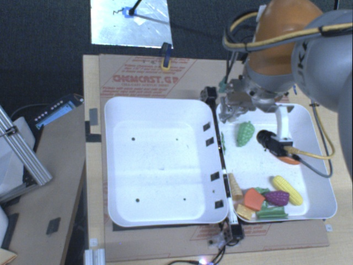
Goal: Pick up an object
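Near edge of right white plastic bin [325,203]: heap of small plastic toy foods in its near corner — yellow corn cob [287,190], purple bumpy piece [277,198], orange wedge [254,199], green flat piece [271,211], tan cone [234,185] against the divider.

Mid bin: green bumpy oval toy [245,133] lies alone, apart from the heap. Just right of it an orange-red item [287,159], partly hidden by black hardware w/ yellow cable.

Far side: grey arm's gripper [230,110] hangs at the bin's far-left corner, just above-left of the green toy. Can't tell its state; detail too blurred. Nothing visibly held.

Left white plastic bin [160,159] beside it.

Judgement: approach stage, pick not yet made. Green toy looks like the best target — isolated, near the tool. Centre over it, straddle its narrow axis, descend straight, keep off the divider wall. Rounded shape may roll or squirt out if off-centre.
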`<state>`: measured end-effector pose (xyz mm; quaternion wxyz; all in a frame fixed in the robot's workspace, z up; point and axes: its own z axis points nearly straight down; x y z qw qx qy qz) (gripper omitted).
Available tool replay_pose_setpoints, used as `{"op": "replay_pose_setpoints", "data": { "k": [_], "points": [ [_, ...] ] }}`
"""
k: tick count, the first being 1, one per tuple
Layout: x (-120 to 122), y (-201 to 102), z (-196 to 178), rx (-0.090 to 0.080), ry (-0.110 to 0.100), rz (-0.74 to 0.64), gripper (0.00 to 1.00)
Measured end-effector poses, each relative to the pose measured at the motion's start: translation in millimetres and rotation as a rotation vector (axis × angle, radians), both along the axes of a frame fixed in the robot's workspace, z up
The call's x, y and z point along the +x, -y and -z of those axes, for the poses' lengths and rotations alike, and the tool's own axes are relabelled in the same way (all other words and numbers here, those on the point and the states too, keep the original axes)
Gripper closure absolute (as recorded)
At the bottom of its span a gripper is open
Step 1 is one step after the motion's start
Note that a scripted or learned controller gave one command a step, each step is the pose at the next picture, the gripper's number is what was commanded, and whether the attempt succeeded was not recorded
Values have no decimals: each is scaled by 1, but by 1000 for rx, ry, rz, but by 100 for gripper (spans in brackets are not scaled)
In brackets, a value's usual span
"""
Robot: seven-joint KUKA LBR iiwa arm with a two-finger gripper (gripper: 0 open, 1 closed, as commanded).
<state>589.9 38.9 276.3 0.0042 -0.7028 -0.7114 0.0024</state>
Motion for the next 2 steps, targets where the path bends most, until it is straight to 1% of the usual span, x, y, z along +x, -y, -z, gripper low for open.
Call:
{"op": "replay_pose_setpoints", "data": {
  "k": [1,2],
  "points": [
    [-2,-66,-190,3,30,0,100],
    [-12,-109,-200,0,13,3,100]
  ]
}}
